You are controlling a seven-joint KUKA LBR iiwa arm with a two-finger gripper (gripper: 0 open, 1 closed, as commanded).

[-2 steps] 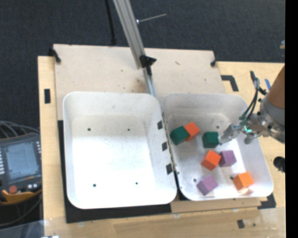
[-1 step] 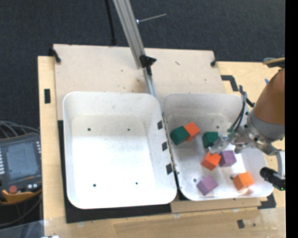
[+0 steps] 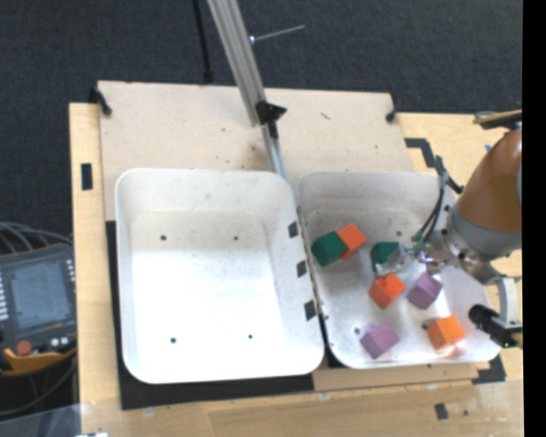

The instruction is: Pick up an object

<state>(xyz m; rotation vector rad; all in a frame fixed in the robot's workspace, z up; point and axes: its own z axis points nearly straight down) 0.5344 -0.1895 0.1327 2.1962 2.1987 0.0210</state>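
Observation:
Several small blocks lie in the right bin (image 3: 346, 194). A green block (image 3: 328, 248) touches an orange block (image 3: 352, 238) near the bin's left side. A second green block (image 3: 384, 254) sits just left of my gripper (image 3: 409, 260), with an orange block (image 3: 387, 289) and a purple block (image 3: 425, 290) right below it. Another purple block (image 3: 379, 340) and an orange block (image 3: 446, 331) rest near the front edge. My gripper hangs low over the bin's middle, and its fingers blur into the blocks around them.
The left bin (image 3: 209, 271) stands beside the right one. A slanted metal rail (image 3: 241, 53) runs from the top down to the bins' junction. A teach pendant (image 3: 32, 303) lies at the far left, off the bench.

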